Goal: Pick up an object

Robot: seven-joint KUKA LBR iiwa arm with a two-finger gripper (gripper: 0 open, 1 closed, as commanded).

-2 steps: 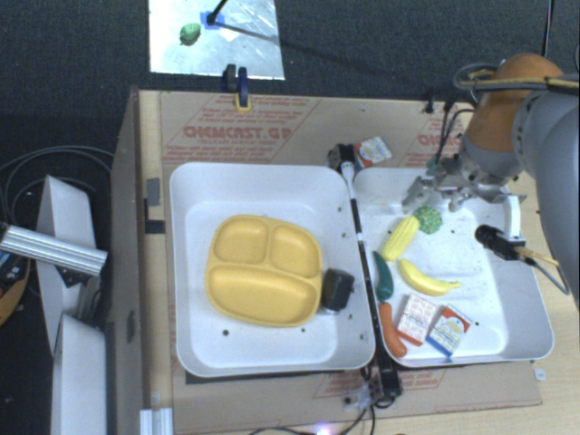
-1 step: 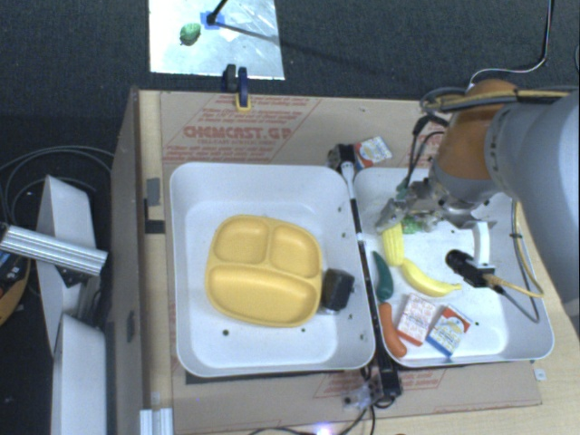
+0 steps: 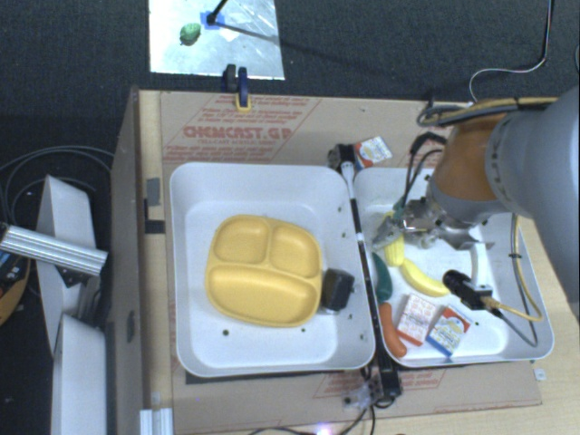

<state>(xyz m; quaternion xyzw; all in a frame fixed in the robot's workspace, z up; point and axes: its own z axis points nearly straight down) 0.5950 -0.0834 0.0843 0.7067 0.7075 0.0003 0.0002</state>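
Note:
My gripper hangs low over the left side of the right bin, just above the upper end of a yellow banana. A dark green piece lies along the bin's left wall beside the banana. Below it lies an orange carrot-like piece. A white and red packet and a small blue and white box sit near the front of that bin. Nothing can be seen held by the gripper.
In the left bin rests a yellow divided plate, with a small black block touching its right edge. Behind the bins, a small carton sits on the cardboard. The grey arm covers the right bin's back right.

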